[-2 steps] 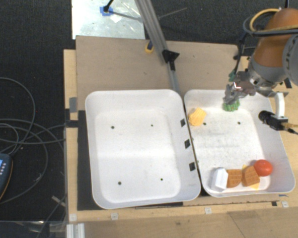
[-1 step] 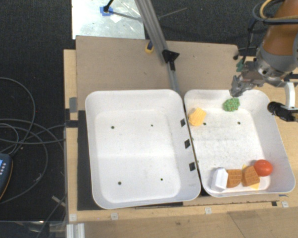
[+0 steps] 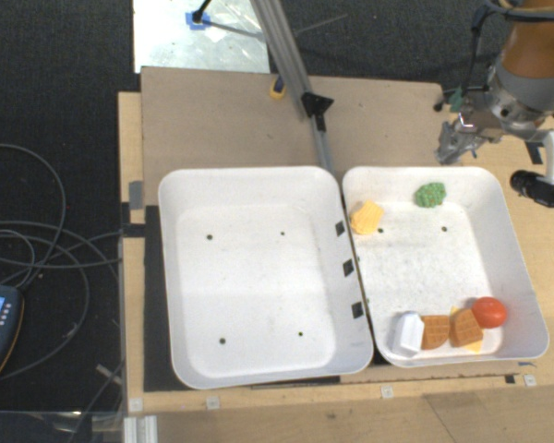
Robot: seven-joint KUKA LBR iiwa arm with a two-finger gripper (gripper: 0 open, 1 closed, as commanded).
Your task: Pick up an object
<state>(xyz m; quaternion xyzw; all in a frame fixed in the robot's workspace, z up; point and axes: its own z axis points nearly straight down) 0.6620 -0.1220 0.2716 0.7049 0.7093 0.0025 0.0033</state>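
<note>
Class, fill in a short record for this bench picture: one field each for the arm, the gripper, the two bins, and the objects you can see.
arm: grey KUKA arm with orange band, upper right
gripper: two-finger gripper, above far edge of right bin, holding nothing visible
left bin: shallow white bin
right bin: shallow white bin
far objects: yellow block, green fuzzy lump
near objects: white block, two orange-brown waffle-like pieces, red ball

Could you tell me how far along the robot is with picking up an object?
Done: nothing looks picked yet. The green piece, yellow piece, white block, two brown pieces and red ball all lie in the right bin.
In hand: the gripper sits above that bin's far rim, nothing visible in it.
Left: descend onto a piece, probably the green one nearest, grasp, lift.
</note>
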